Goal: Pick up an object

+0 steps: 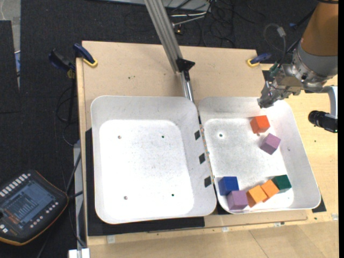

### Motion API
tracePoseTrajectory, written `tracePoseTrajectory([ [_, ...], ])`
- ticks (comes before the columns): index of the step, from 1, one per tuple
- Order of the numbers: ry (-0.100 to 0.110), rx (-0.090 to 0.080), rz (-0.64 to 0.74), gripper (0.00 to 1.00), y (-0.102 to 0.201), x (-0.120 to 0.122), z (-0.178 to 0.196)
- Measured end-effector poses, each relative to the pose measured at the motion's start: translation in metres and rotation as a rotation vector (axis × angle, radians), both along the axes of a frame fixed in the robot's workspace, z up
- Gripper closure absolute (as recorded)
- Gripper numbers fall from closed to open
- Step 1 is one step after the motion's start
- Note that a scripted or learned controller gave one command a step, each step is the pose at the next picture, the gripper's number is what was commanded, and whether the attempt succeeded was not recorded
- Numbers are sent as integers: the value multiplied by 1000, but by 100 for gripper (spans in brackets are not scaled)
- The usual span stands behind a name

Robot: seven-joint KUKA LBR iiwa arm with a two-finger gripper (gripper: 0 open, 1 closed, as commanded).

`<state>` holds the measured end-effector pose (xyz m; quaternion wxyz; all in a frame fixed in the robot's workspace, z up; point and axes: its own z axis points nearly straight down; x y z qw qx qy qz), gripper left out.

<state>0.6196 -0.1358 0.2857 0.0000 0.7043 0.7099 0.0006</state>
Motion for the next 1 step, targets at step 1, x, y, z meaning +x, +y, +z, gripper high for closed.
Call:
tracePoseTrajectory([
  [1,1,0,0,100,48,-6,-2],
])
